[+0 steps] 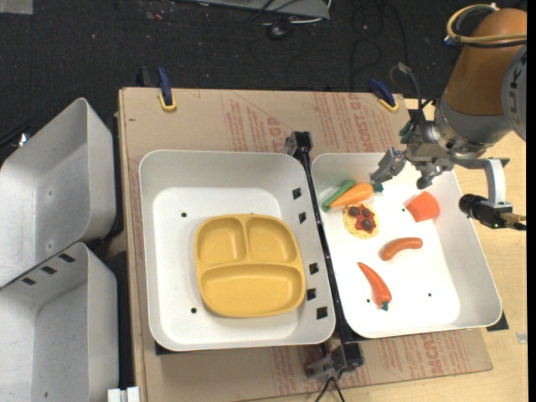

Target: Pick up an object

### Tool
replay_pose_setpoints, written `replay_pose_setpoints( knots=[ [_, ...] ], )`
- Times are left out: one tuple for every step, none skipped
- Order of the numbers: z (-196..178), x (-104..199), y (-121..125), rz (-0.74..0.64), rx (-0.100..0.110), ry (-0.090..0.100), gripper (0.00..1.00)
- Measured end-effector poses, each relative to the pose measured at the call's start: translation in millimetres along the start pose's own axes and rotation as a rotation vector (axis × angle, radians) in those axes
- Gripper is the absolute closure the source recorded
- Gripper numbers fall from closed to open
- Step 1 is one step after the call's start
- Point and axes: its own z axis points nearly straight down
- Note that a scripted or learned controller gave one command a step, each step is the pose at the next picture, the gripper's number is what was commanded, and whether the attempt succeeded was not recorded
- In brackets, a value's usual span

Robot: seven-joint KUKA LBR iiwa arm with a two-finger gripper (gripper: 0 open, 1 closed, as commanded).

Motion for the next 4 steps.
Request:
replay_pose_setpoints(
  knots=[
    [-7,0,3,-0.002,-0.013,-0.002,0.00],
    [46,11,5,-0.005,-0.008,-0.001,0.00],
    [109,9,8,-0.001,-0.007,-0.001,0.00],
    [136,10,8,-0.001,-0.010,-0.002,0.00]
  ],
)
